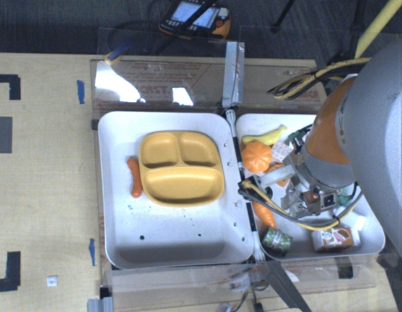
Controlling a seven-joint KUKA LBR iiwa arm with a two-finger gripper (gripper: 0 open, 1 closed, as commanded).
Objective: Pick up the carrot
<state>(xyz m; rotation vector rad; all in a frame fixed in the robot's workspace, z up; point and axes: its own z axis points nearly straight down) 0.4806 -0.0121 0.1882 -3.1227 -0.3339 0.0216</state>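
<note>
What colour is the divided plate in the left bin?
Yellow, a mustard shade. The divided plate shows clearly in the camera view, in the left bin.

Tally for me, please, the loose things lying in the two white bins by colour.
Orange: 3, the sausage-shaped piece, the round fruit and the carrot.
Yellow: 2, the divided plate and the banana.
Green: 1, the can.
Brown: 1, the bottle.
Total: 7.

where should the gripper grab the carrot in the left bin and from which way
Grip the carrot across its narrow middle, coming straight down from above. It lies flat on the left bin's floor, long axis running up-down in the view, close beside the yellow divided plate, so the finger on that side has little room.
</note>
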